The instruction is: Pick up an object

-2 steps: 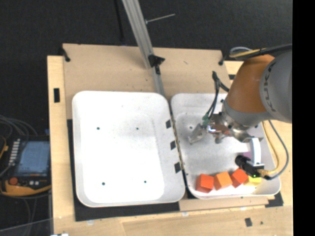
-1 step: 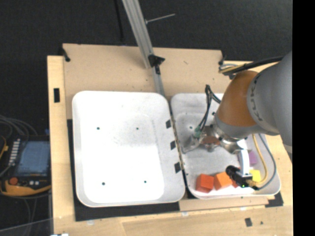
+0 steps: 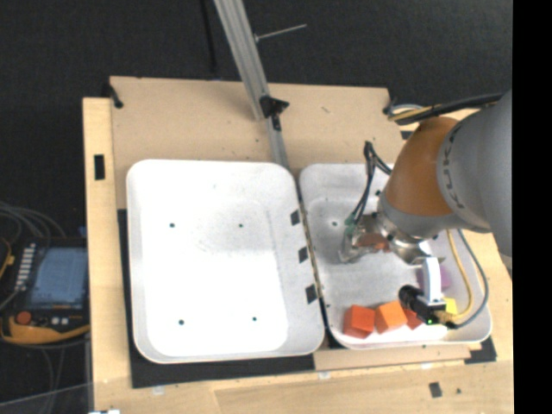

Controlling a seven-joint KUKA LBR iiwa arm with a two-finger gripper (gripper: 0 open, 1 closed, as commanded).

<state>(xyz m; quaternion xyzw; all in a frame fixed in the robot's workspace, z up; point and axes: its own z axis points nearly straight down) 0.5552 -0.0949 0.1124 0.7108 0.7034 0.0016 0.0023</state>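
Observation:
Two orange blocks sit side by side near the front edge of the right bin point(image 3: 332, 188): a darker one point(image 3: 360, 321) and a lighter one point(image 3: 391, 316). A small red piece point(image 3: 413, 321) lies just right of them, and a purple thing point(image 3: 447, 276) rests by the bin's right wall. My gripper point(image 3: 352, 250) hangs low over the middle of the right bin, above and to the left of the blocks, apart from them. The arm covers the bin's back right part.
The left bin point(image 3: 207, 257) lies beside the right one, split by a ridge with black clips point(image 3: 304, 255). A metal pole point(image 3: 246, 50) slants up from the bench's rear. A blue-screened device point(image 3: 53, 281) sits off the bench at far left.

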